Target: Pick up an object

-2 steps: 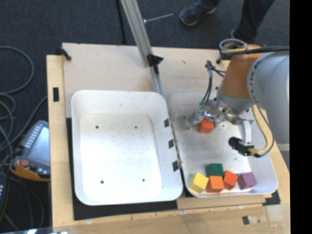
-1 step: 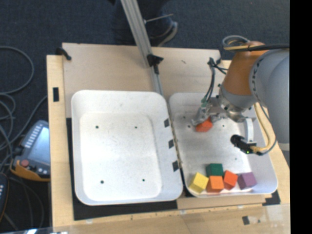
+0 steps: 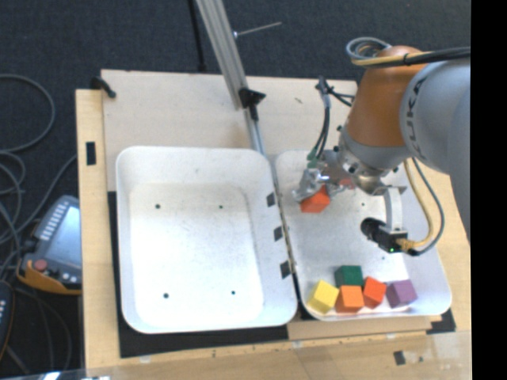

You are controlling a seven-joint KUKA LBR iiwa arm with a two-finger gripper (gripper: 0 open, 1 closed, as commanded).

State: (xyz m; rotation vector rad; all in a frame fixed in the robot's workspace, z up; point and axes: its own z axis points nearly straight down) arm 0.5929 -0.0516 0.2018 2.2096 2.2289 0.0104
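While the grey arm (image 3: 432, 93) reaches in from the right over the right bin (image 3: 428, 279), its orange-banded wrist bends down and leftward, putting the gripper (image 3: 317, 187) near the bin's upper left corner. An orange block (image 3: 315, 202) sits between the gripper's fingers, clamped and apparently lifted. Yellow (image 3: 324, 295), orange (image 3: 349, 298), red-orange (image 3: 374, 292), purple (image 3: 402, 292) and green (image 3: 348, 275) blocks cluster along the near wall. The left bin (image 3: 135, 236) lies beside it on the table (image 3: 174, 109).

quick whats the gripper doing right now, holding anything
gripper: shut on the orange block, held between its fingers above the right bin.
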